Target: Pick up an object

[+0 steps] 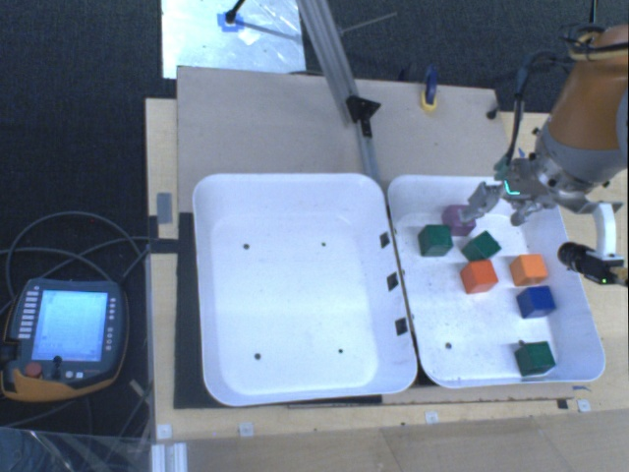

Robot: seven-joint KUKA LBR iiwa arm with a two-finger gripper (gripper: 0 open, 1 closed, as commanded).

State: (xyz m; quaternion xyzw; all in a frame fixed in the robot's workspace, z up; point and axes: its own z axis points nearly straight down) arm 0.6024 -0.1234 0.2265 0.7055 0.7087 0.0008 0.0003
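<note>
Purple block (457,216) between the clenched fingers of the gripper (474,207), at 11 o'clock in the right bin (580,357).

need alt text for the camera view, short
The gripper hovers by a purple object at the back of the right bin, which also holds green, orange and blue blocks. The left bin sits alongside.

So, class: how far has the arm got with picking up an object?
Nothing looks picked up yet: every block, like the orange block, lies in the right bin. In hand: the gripper is low beside the purple block. Left: grasping and lifting.
</note>
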